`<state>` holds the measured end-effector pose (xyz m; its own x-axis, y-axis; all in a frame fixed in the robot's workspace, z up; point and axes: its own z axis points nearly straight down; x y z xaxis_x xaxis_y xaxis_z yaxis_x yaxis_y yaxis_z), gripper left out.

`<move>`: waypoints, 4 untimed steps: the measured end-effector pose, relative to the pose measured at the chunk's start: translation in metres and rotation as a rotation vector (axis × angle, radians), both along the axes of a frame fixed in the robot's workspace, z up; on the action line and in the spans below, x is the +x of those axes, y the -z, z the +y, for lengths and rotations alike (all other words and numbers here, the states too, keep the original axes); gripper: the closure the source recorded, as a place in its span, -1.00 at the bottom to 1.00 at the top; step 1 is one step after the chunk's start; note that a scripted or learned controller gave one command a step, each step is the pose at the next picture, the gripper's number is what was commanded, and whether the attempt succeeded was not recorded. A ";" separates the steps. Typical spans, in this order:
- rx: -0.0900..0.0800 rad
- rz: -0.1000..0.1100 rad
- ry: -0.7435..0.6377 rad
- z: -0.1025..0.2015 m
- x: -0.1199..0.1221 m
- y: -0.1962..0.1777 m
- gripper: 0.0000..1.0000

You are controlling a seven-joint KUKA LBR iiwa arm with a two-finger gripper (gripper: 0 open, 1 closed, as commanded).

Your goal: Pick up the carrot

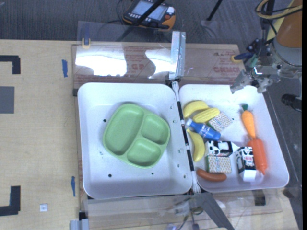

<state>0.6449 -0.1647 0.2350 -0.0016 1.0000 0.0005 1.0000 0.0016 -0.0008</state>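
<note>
Beside the right bin [280,176], the claw [247,83] hovers, its opening unclear; the carrot [248,121] lies untouched.

Faint red lettering runs along the cardboard sheet [211,63] behind the right bin's [278,176] far edge, too blurred to read. The handheld device's [146,11] screen beyond the bins shows nothing legible.

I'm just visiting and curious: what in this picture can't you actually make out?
- Gripper, camera view: small and blurred, so whether it is open or shut is unclear.
- Arm: cut off by the right edge.
- Cartons in the right bin: print too small to read.
- Carrot: its lower tip meets a second orange piece; the boundary is unclear.
</note>
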 end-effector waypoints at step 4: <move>0.000 -0.025 0.027 -0.048 -0.056 0.130 1.00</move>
<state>0.5886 -0.2131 0.1052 0.0250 0.9997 0.0004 0.9994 -0.0250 0.0244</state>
